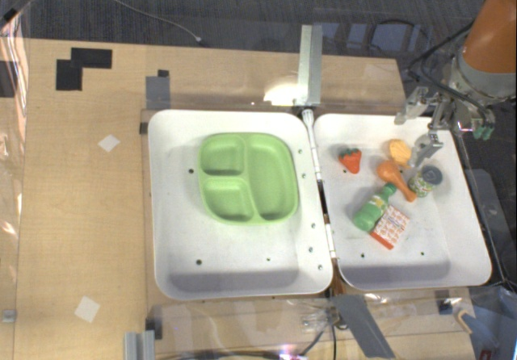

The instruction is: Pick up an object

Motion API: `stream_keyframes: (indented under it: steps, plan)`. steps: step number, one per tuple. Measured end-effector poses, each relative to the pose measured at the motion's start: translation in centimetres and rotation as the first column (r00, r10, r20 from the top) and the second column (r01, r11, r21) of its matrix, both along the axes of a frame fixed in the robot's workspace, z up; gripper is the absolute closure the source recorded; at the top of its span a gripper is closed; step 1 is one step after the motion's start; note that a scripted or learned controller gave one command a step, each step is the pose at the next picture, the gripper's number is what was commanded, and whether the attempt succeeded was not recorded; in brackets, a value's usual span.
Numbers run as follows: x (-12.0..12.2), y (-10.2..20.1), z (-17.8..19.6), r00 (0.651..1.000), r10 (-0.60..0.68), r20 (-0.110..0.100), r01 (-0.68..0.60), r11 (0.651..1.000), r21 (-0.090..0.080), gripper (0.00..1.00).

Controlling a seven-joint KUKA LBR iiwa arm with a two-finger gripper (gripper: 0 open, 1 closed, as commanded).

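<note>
The right bin (pixel 452 261) holds a red strawberry toy (pixel 350 160), a yellow-orange piece (pixel 399 148), an orange carrot toy (pixel 394 177), a green bottle (pixel 373 211), a red and white packet (pixel 391 228) and a small dark round thing (pixel 431 176). My gripper (pixel 425 152) hangs over the bin's upper right part, its tip right beside the yellow-orange piece and just above the carrot toy's far end. Nothing shows between its fingers.
The left bin (pixel 174 253) carries a green divided plate (pixel 246 177) in its middle. A metal divider post (pixel 310 68) rises between the bins at the back. Cables run behind the right bin near the arm's orange band (pixel 494 31).
</note>
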State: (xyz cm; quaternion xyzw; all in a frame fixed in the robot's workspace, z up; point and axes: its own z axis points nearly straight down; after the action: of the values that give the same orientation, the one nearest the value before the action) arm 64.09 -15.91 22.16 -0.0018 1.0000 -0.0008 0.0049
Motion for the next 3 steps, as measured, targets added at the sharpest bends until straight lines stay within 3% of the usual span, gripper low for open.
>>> stream_keyframes:
  steps: [1,2,3]
  plan:
    - [0.0,1.0,-13.0,0.997,0.076,0.007,-0.076,0.997,-0.003,0.00]
    - [0.3,1.2,-11.7,0.997,0.082,0.016,-0.082,0.997,-0.005,1.00]
    - [0.4,8.8,-3.1,0.934,-0.357,0.005,0.357,0.934,0.008,1.00]
